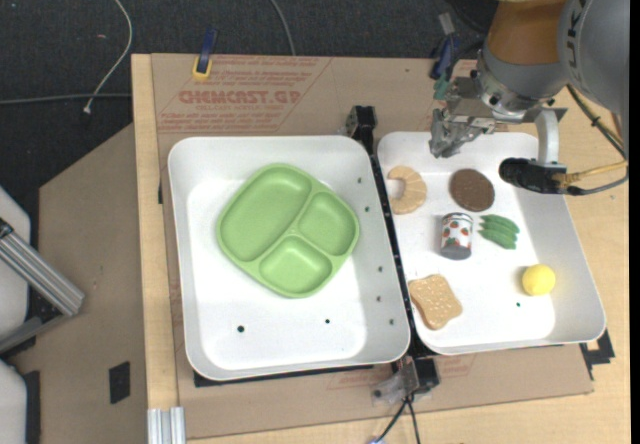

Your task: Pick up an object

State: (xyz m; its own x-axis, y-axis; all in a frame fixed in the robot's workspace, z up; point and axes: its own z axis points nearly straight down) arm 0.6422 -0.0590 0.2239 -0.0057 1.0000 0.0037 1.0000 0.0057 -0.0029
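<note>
My gripper (447,140) hangs over the far left part of the right bin (570,262), above and to the right of a tan half-ring pastry (406,189). Nothing shows between its fingers. Lying in that bin are a brown round cookie (471,189), a small can with a red and white label (456,235), a green pea pod (499,229), a yellow lemon (538,279) and a slice of toast (435,300). The cookie lies just below and right of the gripper.
The left bin (200,312) holds a green divided plate (288,229). A black clamp (360,120) sits at the far edge between the bins. A black handle-like part (530,174) with a cable juts over the right bin's far right.
</note>
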